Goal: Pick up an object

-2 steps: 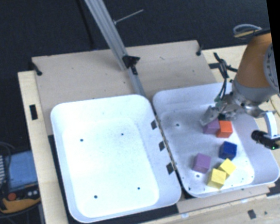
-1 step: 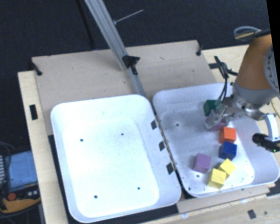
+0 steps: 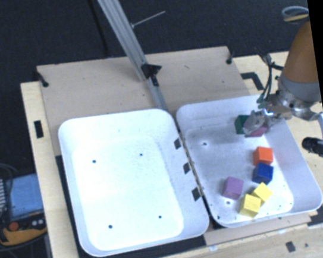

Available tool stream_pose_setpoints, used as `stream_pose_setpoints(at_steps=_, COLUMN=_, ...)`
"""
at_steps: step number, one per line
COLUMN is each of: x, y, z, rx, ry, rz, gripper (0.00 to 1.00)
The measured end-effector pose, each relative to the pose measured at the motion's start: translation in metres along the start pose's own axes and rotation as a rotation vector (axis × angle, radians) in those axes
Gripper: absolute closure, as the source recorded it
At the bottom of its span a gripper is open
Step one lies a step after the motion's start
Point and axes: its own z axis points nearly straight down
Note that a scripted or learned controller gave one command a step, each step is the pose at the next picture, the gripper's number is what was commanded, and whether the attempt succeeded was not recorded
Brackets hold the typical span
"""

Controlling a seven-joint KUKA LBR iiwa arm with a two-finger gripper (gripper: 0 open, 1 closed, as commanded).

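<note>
The right bin (image 3: 208, 118) holds several small blocks. A dark green block (image 3: 242, 123) lies near its far side, with a pinkish-purple piece (image 3: 260, 132) just to its right. My gripper (image 3: 255, 122) is low over these two, reaching in from the right, and partly covers both. Nearer the front lie an orange cube (image 3: 264, 154), a blue cube (image 3: 263, 172), a purple cube (image 3: 233, 187) and two yellow cubes (image 3: 251, 204) (image 3: 262, 191). Nothing is visibly lifted off the bin floor.
The left bin (image 3: 127, 178) sits beside the right one, with small clips along the shared rim. A slanted metal rail (image 3: 126, 34) runs from the top down to the bins' far edge. A blue box with cables (image 3: 24, 195) lies off the bench at left.
</note>
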Motion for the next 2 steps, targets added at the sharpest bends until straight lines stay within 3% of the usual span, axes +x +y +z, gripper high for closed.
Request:
stream_pose_setpoints(at_steps=1, x=-0.002, y=0.001, z=-0.036, rx=0.002, ry=0.001, rz=-0.001, gripper=1.00)
stream_pose_setpoints(at_steps=2, x=0.056, y=0.004, z=-0.046, rx=0.007, ry=0.004, rz=-0.002, gripper=1.00)
